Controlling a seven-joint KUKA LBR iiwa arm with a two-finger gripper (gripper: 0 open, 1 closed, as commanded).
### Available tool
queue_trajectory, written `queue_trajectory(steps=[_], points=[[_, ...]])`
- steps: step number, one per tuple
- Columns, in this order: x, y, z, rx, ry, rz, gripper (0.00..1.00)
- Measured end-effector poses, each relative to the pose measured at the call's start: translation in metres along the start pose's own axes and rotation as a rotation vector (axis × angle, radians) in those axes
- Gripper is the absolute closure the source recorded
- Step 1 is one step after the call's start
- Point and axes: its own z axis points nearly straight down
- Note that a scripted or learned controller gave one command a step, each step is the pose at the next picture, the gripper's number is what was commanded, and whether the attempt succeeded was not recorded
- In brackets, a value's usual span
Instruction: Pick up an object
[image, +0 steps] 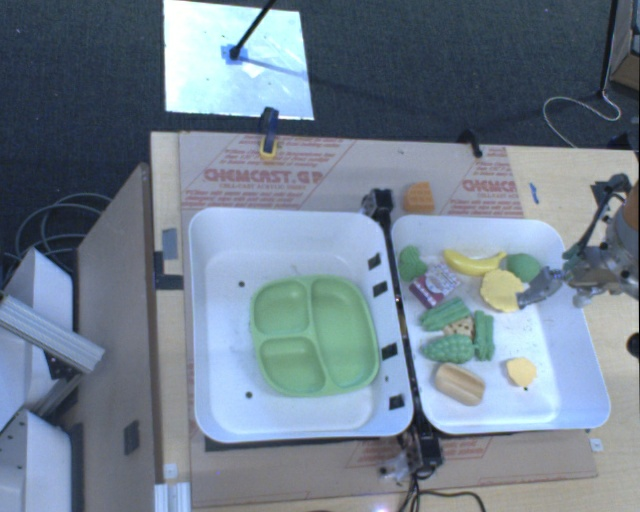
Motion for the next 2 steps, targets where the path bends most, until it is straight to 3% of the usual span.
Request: queue_trajectory(steps=[1,2], points=[[-0.016,0.062,0.146,0.0,-0.001,-0.003,0.0],[0.036,0.022,0.14,0.004,0.003,-0.004,0.0]])
